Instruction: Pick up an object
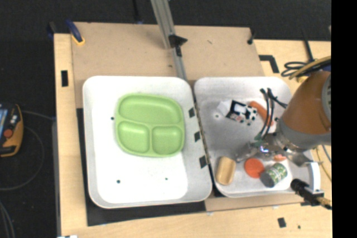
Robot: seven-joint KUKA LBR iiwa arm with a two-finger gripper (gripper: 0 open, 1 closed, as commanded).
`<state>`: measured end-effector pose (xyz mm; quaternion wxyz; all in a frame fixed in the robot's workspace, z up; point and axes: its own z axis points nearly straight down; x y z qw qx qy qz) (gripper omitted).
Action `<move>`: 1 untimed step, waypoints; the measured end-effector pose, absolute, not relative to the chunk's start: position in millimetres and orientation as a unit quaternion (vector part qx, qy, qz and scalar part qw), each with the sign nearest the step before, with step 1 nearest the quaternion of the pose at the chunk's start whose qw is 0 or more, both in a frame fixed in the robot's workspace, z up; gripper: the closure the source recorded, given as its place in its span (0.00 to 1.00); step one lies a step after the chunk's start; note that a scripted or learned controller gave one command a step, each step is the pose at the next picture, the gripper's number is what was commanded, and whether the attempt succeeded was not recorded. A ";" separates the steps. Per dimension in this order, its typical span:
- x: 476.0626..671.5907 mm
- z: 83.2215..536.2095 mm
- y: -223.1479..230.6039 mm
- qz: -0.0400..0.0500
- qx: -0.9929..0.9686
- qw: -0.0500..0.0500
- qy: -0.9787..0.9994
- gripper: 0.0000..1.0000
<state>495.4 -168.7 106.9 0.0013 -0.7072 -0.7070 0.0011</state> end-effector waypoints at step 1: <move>497.6 121.1 -170.3 -0.001 -0.709 -0.002 -0.705 1.00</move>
